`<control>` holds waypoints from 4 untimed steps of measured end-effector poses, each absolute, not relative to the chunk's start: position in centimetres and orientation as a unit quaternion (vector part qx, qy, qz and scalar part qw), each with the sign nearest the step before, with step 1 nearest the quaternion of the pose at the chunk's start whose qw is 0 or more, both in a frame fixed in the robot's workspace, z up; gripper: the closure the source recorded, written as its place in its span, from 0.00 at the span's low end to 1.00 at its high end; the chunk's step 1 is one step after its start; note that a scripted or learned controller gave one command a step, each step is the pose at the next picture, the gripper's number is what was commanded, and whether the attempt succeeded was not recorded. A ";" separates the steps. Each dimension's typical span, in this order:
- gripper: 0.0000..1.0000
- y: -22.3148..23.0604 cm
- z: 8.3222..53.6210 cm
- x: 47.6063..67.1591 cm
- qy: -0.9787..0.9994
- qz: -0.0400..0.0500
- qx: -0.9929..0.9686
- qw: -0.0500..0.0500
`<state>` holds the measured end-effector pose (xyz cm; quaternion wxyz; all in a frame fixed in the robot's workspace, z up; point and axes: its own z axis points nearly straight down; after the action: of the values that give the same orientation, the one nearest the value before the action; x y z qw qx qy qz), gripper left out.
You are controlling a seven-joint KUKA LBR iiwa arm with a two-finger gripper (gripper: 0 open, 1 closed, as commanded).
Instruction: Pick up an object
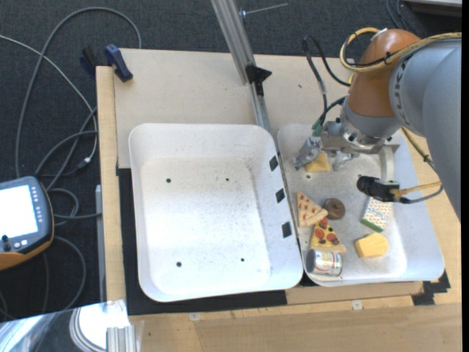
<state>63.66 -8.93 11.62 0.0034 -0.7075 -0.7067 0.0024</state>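
Two shallow white bins sit side by side, the left bin (146,152) and the right bin (425,248). Two triangular toy pizza slices lie there, one (309,210) above the other (325,236), along with two yellow cheese-like wedges (372,246) (318,165). Singles: one round brown disc (335,209), one silver tin can (324,262), one white patterned packet (377,214)

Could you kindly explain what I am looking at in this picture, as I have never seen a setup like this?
A single camera looks down at a slant on a bench with two shallow white bins. The grey robot arm with an orange band reaches in from the right. Its claw hangs over the right bin, close above a yellow piece. Also lying there: two toy pizza slices, a brown disc, a small can, a yellow block and a patterned piece. Whether anything is held is unclear.
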 end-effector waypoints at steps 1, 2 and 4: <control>1.00 -8.8 13.1 63.9 -0.707 -0.001 -0.707 0.001; 1.00 -8.3 19.5 64.2 -0.708 -0.003 -0.706 -0.003; 1.00 -2.6 20.4 65.3 -0.709 -0.002 -0.705 -0.001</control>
<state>65.28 -2.57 20.36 -0.0007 -0.7047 -0.7095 -0.0021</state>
